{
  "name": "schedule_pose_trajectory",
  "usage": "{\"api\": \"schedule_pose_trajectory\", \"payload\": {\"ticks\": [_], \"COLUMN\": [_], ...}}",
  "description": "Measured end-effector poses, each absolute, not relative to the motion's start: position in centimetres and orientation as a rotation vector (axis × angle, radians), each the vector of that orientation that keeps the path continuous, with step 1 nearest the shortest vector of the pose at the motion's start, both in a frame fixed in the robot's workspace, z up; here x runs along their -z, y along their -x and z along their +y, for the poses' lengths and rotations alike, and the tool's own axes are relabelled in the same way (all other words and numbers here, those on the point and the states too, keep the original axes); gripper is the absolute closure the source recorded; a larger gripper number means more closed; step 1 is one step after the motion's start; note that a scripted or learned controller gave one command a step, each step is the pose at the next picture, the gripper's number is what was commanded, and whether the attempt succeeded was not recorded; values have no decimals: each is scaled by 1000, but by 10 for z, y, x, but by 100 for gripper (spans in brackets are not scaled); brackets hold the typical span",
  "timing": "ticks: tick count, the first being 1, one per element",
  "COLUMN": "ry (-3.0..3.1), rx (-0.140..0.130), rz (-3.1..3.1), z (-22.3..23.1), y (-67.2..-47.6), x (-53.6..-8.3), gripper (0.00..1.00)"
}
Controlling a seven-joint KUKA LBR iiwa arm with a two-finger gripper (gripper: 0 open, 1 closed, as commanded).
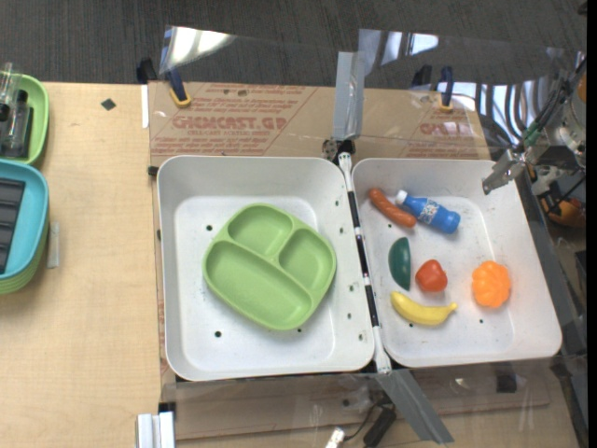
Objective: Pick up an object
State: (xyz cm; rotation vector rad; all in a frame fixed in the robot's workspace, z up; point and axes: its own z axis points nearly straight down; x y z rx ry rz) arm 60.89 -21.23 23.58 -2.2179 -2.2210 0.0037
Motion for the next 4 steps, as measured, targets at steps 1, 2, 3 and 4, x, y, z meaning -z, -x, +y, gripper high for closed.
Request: {"api": "schedule_pose_trajectory", "payload": {"ticks": [1, 2, 3, 4], "ry": [2554, 2676, 2655, 2774], "rx": [-7, -9, -9, -12], "rz": [-1826, -1643, -1675, -1470], "z": [-113, -38, 9, 120], "y": [-659, -653, -658, -658], "x": [-230, -324, -208, -155], "gripper": [0, 0, 0, 0]}}
